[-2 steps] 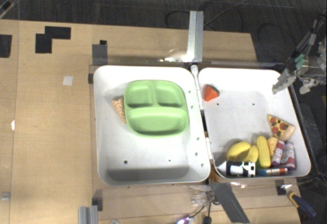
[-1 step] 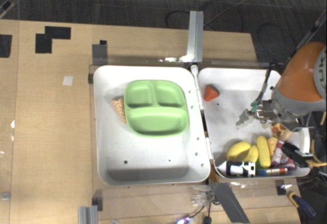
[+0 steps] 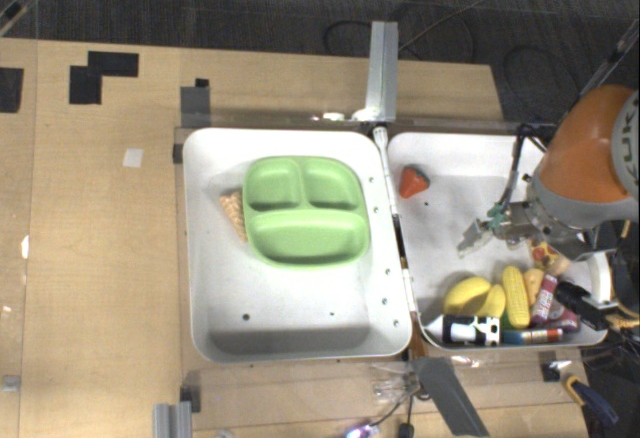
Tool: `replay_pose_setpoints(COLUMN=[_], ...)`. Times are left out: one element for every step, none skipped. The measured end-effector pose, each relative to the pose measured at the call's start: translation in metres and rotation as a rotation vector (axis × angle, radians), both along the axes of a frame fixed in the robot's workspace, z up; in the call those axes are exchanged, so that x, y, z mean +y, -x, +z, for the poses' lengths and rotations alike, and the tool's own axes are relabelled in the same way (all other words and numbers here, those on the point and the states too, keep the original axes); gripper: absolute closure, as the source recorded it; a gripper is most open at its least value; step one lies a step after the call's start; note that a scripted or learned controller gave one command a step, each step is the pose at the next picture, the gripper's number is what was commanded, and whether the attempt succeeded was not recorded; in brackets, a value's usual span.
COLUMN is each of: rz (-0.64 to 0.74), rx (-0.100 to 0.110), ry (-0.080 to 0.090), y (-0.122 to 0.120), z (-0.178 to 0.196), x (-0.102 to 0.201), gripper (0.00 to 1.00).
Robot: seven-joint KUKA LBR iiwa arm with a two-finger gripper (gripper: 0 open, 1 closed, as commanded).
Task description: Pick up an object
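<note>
My gripper (image 3: pixel 481 230) hangs over the middle of the right bin (image 3: pixel 450 156), open, with nothing between its fingers and bare bin floor below it. A small red fruit-like object (image 3: pixel 413 182) lies to its upper left near the divider. Below the gripper, along the bin's front edge, lie a yellow lemon-like piece (image 3: pixel 467 293), a yellow corn cob (image 3: pixel 515 294), a black-and-white bottle (image 3: pixel 471 331) and a pink bottle (image 3: pixel 545 298), packed close together. The orange-banded wrist (image 3: pixel 590 161) covers the bin's right side.
The left bin (image 3: pixel 290 326) holds a green divided plate (image 3: pixel 303 209) with a tan waffle-like piece (image 3: pixel 233 214) poking out under its left edge. A metal post (image 3: pixel 383 66) stands behind the divider between the bins. Cables run along the right.
</note>
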State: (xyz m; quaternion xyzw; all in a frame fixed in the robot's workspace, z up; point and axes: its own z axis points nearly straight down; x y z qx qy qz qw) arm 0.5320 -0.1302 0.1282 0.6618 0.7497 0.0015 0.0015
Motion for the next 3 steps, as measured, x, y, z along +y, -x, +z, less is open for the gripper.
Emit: replay_pose_setpoints(rz=[0.08,-0.299,-0.414], rx=[-0.01,-0.011,0.017], ry=[0.002,-0.001,0.001], y=[-0.053,-0.048,-0.1], z=[-0.037,-0.037,-0.038], x=[0.002,0.03,0.04], gripper=[0.0,0.0,0.0])
